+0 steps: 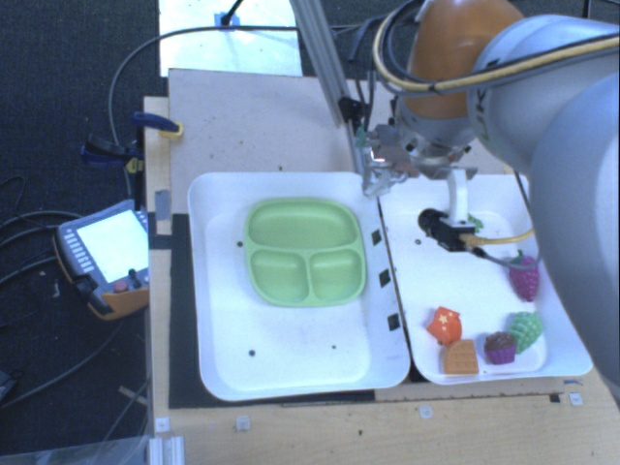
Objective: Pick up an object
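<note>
Presently listed, right bin (pixel 418 284): five small toys, all grouped toward its near right corner.

- Item one: a red-orange toy (pixel 445 325) marked with a yellow star, set nearest the bin's middle.
- Item two: an orange block (pixel 461 357), placed just beside the star toy, on its near side.
- Item three: a small purple toy (pixel 500 347), found just right of the block.
- Item four: a green grape bunch (pixel 526 329), set just beside the purple toy, on its far right.
- Item five: a purple grape bunch (pixel 524 277), laid farther back along the right wall, apart from the other four.

All five are seen resting on the bin floor.

Jaws: positioned over the far edge where the two bins meet, well apart from the toys. Whether they are apart or together cannot be told. They are carried by the grey arm (pixel 567 95), whose orange band (pixel 455 27) is seen above the right bin's far side.

Left bin (pixel 218 342): one green plate (pixel 305 252), divided into three compartments, is laid flat toward the bin's far right. Small black tabs (pixel 385 277) are spaced along the seam between the bins.

Worktop (pixel 252 114): a pale board is shown behind the bins, with a blue clamp (pixel 155 122) fixed at its left edge. A handheld pendant (pixel 105 255) with a lit screen is laid on the dark floor to the left.
</note>
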